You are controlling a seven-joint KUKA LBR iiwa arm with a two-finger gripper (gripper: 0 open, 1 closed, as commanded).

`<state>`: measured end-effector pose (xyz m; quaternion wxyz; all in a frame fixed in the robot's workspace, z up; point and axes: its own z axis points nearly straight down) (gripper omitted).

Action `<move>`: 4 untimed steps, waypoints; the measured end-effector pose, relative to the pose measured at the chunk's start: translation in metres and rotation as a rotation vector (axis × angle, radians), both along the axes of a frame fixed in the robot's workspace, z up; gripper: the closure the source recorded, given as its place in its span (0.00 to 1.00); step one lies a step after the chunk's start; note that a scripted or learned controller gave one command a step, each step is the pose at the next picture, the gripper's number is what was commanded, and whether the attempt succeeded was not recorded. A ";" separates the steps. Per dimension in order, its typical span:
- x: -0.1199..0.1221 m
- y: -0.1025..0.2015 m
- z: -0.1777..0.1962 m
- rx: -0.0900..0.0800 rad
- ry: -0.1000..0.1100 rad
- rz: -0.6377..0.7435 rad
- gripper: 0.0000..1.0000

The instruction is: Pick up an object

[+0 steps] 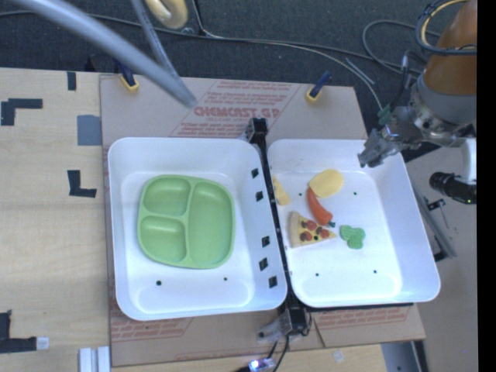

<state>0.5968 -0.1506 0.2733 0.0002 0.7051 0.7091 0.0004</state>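
Observation:
The right bin (403,208) holds several toy foods: a yellow lemon-like piece (326,182), a red-orange chili (318,206), a pizza slice (310,231), a green broccoli piece (353,236) and a small yellow piece (280,194) by the divider. My gripper (373,153) hangs over the bin's upper right corner, up and to the right of the yellow piece, apart from all the food. I see nothing between its fingers.
The left bin (128,285) contains a green divided plate (187,221). A black clip strip (266,208) runs between the bins. Grey tubes (101,33) cross the upper left, and cables lie behind the bench.

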 end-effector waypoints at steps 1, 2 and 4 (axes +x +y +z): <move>0.015 0.048 0.001 0.000 0.001 0.000 1.00; 0.018 0.104 -0.015 0.000 0.002 0.000 1.00; 0.037 0.212 -0.013 0.000 0.001 0.000 1.00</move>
